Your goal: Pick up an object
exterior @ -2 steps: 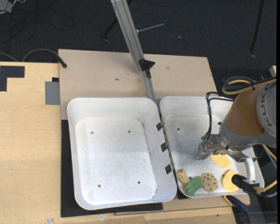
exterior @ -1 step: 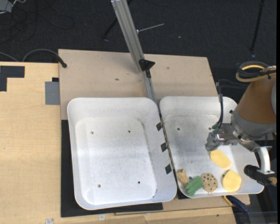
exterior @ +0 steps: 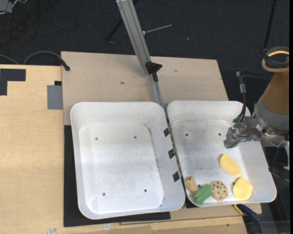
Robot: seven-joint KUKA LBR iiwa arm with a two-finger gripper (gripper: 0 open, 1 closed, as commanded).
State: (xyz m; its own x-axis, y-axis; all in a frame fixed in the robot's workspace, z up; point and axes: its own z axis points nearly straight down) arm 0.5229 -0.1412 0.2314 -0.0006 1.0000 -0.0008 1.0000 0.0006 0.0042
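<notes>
- Yellow piece [exterior: 230, 165], an oval food-like object, lies in the right bin [exterior: 200, 116], near its right wall, with its long axis running slantwise toward the front corner.
- The gripper [exterior: 233, 137] hangs just behind this piece, toward the far side of the bin, and no object is between its fingers.
- Whether the gripper is apart or together, I cannot tell from this view.
- A second yellow piece [exterior: 242, 188], a round cookie [exterior: 218, 190] and a green object [exterior: 203, 194] lie farther to the front, so I judge the first piece the nearest target.
</notes>
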